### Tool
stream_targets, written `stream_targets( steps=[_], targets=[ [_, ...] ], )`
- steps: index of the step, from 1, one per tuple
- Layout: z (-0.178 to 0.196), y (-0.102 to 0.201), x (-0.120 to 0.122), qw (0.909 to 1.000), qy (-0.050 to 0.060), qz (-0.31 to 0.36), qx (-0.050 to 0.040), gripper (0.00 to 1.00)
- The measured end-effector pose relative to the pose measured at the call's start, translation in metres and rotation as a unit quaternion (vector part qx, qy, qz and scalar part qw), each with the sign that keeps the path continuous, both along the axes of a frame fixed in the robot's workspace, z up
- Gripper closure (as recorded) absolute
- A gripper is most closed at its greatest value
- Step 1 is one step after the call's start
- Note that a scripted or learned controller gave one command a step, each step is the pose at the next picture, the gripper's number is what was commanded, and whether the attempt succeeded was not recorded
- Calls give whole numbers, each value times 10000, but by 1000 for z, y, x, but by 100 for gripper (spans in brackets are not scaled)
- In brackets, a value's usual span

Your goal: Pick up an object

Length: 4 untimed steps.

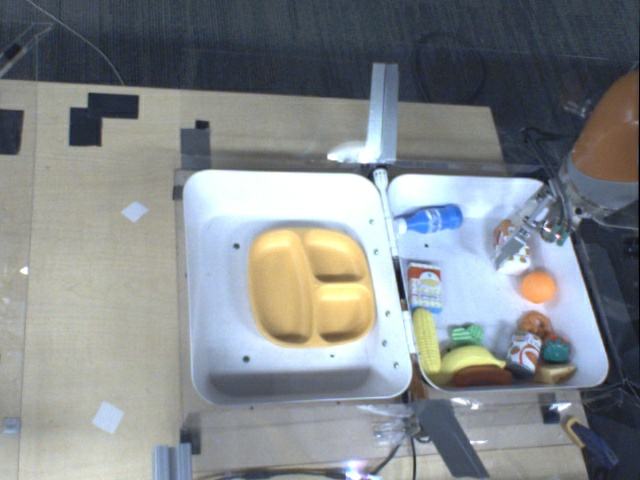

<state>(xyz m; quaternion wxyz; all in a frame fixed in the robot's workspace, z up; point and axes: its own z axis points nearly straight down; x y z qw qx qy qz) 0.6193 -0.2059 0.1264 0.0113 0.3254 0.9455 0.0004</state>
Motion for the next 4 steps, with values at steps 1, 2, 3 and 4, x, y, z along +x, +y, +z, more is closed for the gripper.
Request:
stream_targets(
  steps=[1, 2, 3, 4],
  targets=[
    [0, 0, -56, 9783, -57, -2072, 43, 0],
    [-3, 8, -88, 9180, 52, -3965, 78, 0],
    [-39, 29, -17, 8574, 38, -5146, 99, 0],
    [-41, 58, 40, 9240, 173, -3820, 30, 0]
  ],
)
